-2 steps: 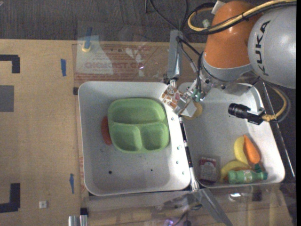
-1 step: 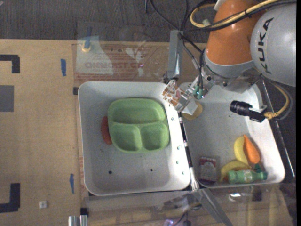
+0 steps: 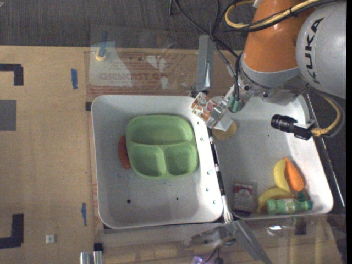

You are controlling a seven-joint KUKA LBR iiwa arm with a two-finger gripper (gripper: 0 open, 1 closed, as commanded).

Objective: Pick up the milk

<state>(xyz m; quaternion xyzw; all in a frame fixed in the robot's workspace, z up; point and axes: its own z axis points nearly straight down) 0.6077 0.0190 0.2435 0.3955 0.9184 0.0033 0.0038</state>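
Two white bins sit side by side on the tabletop (image 3: 44, 147), and your arm reaches in from the right. Its hand (image 3: 220, 111) hangs over the dividing rims at the far end. The milk (image 3: 204, 108), a small printed carton, sits tilted at the hand's tip, touching it. Whether it is truly pinched you cannot tell, as the wrist hides the contact.

The left bin (image 3: 104, 202) holds a green divided tray (image 3: 162, 146) with something red (image 3: 124, 152) tucked at its left edge. In the right bin (image 3: 247, 158), a banana (image 3: 280, 175), carrot (image 3: 295, 175), green bottle (image 3: 286, 205) and small red packet (image 3: 242, 194) crowd the near corner, well apart from the hand. That leaves the work area uncluttered.

Judgement: the carton's tilt suggests a corner grip. Watch for slip.
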